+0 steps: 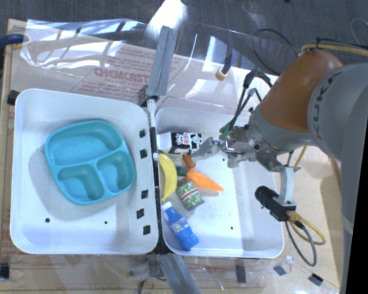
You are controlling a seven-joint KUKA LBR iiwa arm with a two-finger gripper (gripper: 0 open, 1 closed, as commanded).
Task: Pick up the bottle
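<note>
The bottle is small and blue with a white cap. It lies on its side in the front left corner of the right bin, cap toward the divider. My gripper hangs over the back left part of that bin, just above the carrot and well behind the bottle. It is apart from the bottle. The grey arm with its orange band comes in from the right.
A yellow banana lies along the right bin's left wall, with a green can between it and the bottle. A small black-and-white item lies near the back wall. The left bin holds a blue divided plate.
</note>
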